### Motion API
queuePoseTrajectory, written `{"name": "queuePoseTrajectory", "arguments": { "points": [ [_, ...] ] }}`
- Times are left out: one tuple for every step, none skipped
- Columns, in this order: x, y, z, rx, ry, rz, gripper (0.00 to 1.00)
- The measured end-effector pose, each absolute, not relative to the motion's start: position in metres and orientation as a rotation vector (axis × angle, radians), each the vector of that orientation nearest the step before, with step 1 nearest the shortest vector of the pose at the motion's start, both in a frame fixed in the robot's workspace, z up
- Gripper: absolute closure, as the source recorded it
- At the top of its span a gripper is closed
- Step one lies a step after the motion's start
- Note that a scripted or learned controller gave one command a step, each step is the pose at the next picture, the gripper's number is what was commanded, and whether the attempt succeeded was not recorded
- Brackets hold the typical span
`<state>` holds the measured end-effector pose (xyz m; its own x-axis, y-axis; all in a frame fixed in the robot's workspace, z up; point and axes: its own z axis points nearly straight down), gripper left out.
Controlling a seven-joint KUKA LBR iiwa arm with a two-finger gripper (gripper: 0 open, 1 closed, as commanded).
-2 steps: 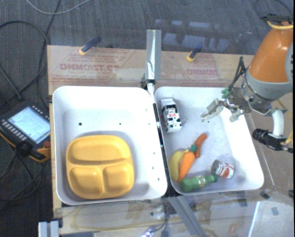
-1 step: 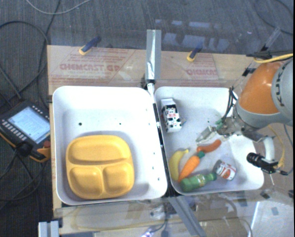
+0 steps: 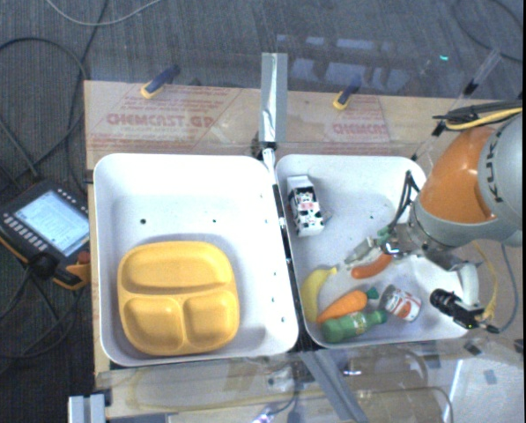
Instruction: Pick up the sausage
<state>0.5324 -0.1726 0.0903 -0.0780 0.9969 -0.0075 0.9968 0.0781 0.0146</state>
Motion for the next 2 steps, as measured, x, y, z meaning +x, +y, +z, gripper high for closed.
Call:
{"name": "queuePoseTrajectory", "arguments": {
  "points": [
    [0.534,-0.171,0.099,2.123,2.297,0.013,1.0],
    [0.532,-0.096,0.22,2.201,2.243,-0.003,1.0]
  ]
}}
